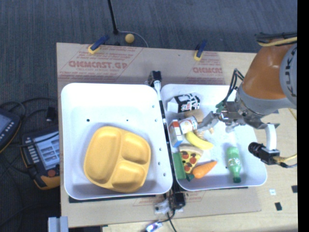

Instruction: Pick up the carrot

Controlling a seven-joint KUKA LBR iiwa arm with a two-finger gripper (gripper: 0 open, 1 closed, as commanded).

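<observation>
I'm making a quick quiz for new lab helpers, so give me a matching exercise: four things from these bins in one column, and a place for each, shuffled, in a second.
Things:
1. carrot
2. yellow divided plate
3. green bottle
4. banana

Places:
A. alone in the left bin
B. near the front edge of the right bin, beside the pizza slice
C. middle of the right bin, above the pizza slice
D. right part of the right bin, lying lengthwise below the gripper

Pairs: 1-B, 2-A, 3-D, 4-C
</observation>
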